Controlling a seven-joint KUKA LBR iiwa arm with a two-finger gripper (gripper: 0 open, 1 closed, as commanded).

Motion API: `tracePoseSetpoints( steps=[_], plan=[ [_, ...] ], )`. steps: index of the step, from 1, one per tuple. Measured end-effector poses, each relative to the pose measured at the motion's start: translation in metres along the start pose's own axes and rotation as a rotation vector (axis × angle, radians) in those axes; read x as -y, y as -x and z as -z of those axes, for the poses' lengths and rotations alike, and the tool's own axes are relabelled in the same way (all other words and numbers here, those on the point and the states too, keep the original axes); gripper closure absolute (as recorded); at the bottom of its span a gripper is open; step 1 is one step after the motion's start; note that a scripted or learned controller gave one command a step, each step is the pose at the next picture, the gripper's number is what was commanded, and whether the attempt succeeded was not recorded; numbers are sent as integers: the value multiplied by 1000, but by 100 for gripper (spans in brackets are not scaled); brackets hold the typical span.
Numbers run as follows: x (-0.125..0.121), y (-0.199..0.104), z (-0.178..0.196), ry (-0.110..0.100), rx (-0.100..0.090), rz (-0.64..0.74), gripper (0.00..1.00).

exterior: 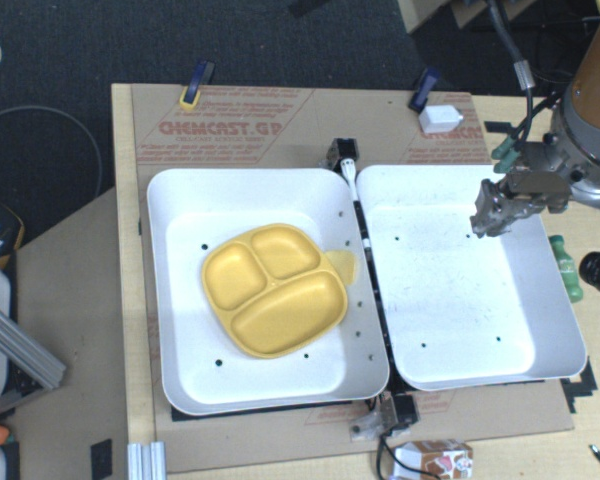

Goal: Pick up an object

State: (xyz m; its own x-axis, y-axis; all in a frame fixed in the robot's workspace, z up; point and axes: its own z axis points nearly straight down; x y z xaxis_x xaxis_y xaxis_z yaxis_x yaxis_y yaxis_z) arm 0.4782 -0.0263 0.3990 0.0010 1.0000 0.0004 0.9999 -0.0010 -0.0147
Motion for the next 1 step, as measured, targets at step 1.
tracePoseSetpoints(
  steps=[1],
  plan=[
    [-1, -84, -23, 10, -1, 8, 100]
  ],
)
